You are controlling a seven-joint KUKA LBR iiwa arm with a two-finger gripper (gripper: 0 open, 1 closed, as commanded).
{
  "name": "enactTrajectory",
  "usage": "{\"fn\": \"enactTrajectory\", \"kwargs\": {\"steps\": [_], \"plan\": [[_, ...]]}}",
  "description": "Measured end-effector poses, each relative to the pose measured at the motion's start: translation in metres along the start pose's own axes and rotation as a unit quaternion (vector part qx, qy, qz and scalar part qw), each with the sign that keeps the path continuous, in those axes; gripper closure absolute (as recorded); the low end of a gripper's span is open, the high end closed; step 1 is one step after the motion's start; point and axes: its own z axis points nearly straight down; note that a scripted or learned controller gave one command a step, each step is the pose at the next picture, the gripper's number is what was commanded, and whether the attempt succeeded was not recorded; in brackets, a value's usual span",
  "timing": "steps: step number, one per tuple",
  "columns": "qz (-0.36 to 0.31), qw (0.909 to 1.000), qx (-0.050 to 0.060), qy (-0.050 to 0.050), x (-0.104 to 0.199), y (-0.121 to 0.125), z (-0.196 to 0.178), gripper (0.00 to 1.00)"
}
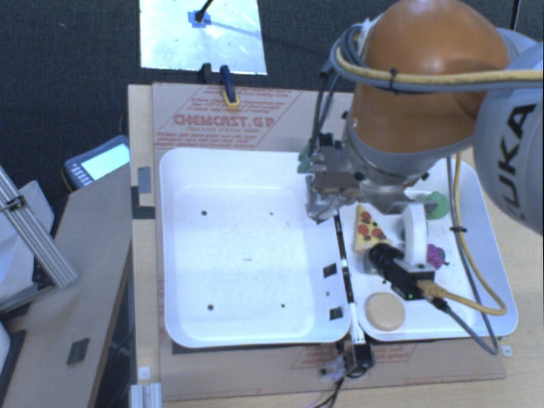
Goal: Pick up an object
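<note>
Nearest the camera, a round tan disc (387, 311) lies flat in the near corner of the right bin (500, 289), close to the wall it shares with the left bin (174, 262). Beyond the disc, a small purple toy (436, 254) sits partly hidden, and a toy pizza slice (366, 226) lies flat near the shared wall. Farther back, a green object (437, 204) peeks out from under the arm. The gripper (325, 206) hangs over the seam between the bins, just beside the pizza slice; I cannot tell whether it is spread or pressed together. Behind the bins lie red-lettered cardboard (225, 119), a yellow-tipped clamp (228, 87) and a shiny metal plate (170, 24).
</note>
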Motion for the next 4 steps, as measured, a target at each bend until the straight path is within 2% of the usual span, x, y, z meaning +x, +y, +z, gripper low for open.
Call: {"fn": "enactTrajectory", "kwargs": {"steps": [1,2,3,4], "plan": [[0.003,1.0,-0.005,0.0,0.017,0.004,-0.083,1.0],[0.003,1.0,-0.005,0.001,0.048,0.004,-0.164,1.0],[0.002,1.0,0.002,-0.002,0.102,0.004,-0.116,1.0],[0.007,1.0,-0.003,-0.001,0.098,0.05,-0.161,1.0]]}}
